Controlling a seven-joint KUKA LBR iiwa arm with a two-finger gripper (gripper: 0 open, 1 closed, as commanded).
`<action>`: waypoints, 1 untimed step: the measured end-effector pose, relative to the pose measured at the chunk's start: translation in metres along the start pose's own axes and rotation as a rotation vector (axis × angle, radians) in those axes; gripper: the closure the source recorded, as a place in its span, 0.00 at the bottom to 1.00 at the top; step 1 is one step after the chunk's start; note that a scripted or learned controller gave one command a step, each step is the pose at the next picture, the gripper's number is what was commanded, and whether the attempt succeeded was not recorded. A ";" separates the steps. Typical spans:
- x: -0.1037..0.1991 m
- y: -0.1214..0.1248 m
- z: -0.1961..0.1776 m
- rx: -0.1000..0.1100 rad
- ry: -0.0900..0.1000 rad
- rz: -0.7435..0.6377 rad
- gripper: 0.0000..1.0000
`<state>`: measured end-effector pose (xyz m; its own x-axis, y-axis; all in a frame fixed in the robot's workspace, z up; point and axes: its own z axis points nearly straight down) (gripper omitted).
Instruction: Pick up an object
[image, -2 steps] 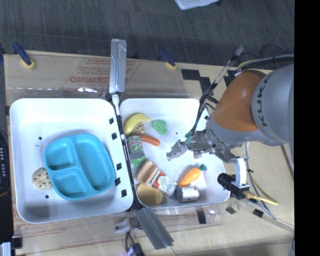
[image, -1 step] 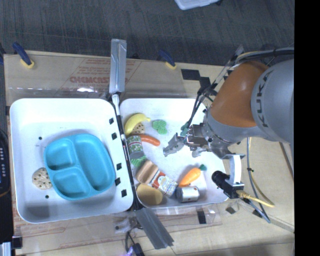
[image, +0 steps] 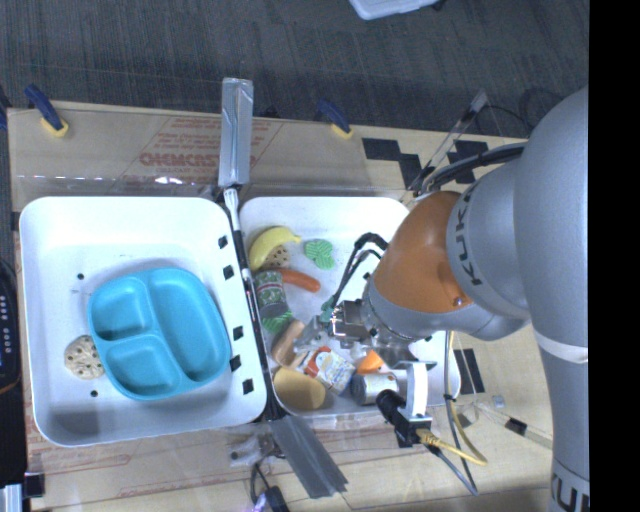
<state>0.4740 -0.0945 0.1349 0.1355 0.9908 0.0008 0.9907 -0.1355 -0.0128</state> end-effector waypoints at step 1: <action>0.000 0.002 -0.003 -0.007 0.000 0.001 0.00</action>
<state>0.4758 -0.0953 0.1379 0.1364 0.9906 0.0006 0.9906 -0.1364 -0.0055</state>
